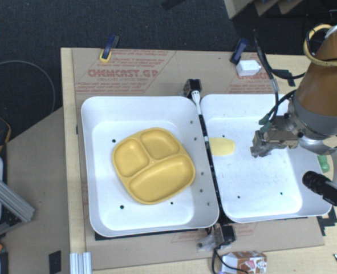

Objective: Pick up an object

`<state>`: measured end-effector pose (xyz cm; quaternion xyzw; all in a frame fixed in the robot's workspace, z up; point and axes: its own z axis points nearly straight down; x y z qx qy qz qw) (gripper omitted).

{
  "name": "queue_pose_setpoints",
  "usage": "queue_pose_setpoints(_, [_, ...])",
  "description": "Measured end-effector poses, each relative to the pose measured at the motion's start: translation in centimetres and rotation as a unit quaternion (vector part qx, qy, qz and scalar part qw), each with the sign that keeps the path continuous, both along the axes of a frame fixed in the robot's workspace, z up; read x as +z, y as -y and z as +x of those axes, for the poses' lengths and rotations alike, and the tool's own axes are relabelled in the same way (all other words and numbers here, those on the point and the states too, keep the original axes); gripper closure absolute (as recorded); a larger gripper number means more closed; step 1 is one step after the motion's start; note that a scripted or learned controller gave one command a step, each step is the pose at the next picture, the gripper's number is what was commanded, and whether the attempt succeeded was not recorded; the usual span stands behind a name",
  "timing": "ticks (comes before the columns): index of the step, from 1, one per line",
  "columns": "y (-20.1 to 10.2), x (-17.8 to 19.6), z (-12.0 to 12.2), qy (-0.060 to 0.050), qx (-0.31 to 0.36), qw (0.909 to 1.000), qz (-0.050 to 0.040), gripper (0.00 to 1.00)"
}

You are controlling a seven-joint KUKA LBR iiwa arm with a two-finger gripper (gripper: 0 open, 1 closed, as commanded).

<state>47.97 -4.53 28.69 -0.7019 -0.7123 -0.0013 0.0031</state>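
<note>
A small, flat, pale-yellow oval object [222, 146] is seen lying on the floor of the right-hand shallow white bin [259, 201], close against that bin's left wall and just beside the seam where the two bins meet. To its right, and clearly apart from it, the dark two-finger gripper [260, 148] is held low over the same bin's floor, carried by the grey arm with its orange band [328, 79]. Whether the fingers are spread or closed cannot be told from this angle, and nothing is seen between them. The object is judged to be the nearest candidate for the pick, and several risks follow from how it lies. Because it is so flat, it may be skated over rather than gripped, or pushed sideways by one finger. Because it is set so near the wall, a finger may be brought down onto the rim or the divider instead of beside the object, and the bin may be jolted. In the left-hand white bin [100, 119] a large yellow plastic plate with three compartments [153, 165] is resting near the middle; its broad, shallow form is judged hard to span, so a grasp there could slip off the rim. The loose black cables [273, 87] hanging by the wrist could be snagged during any reach.
</note>
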Motion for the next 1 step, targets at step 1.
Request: queue_pose_setpoints(1, [-8.22, 10.94, 0.10, 0.008, -0.002, 1.0000, -0.0008, 1.00])
